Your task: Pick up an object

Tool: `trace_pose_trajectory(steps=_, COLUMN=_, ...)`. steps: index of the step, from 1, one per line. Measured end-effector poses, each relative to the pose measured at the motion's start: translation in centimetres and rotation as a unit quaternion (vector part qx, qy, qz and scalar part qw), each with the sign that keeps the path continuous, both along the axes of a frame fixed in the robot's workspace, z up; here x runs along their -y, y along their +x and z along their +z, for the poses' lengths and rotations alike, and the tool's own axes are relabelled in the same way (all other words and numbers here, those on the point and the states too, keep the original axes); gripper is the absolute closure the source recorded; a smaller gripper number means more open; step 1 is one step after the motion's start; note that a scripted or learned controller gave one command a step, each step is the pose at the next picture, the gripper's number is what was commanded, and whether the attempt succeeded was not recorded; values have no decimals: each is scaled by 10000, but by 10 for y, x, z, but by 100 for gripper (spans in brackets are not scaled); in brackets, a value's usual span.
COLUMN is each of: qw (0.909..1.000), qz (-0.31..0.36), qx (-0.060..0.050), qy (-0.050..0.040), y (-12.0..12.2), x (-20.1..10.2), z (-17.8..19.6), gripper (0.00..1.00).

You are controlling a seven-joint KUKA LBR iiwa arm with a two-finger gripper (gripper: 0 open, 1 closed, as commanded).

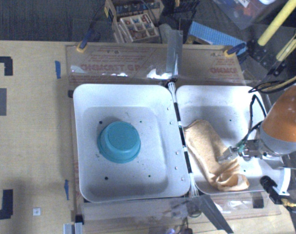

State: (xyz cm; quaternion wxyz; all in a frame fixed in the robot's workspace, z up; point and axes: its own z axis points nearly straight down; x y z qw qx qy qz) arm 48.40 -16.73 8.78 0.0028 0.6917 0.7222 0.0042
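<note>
A tan cloth lies crumpled in the right bin, running from its left wall to the front edge. My gripper is low over the cloth's right side, fingertips at or on the fabric. A blue bowl sits upside down in the middle of the left bin, well away from the gripper. The arm comes in from the right, its orange band above the wrist.
A metal divider rim separates the two bins. Clear plastic sheeting and clutter lie behind the bins. Black cables hang near the arm at the right.
</note>
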Motion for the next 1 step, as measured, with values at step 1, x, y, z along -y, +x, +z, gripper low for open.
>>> trace_pose_trajectory(steps=1, qw=10000, qz=-40, qx=14, qy=-8, y=1, x=3, z=8, gripper=100)
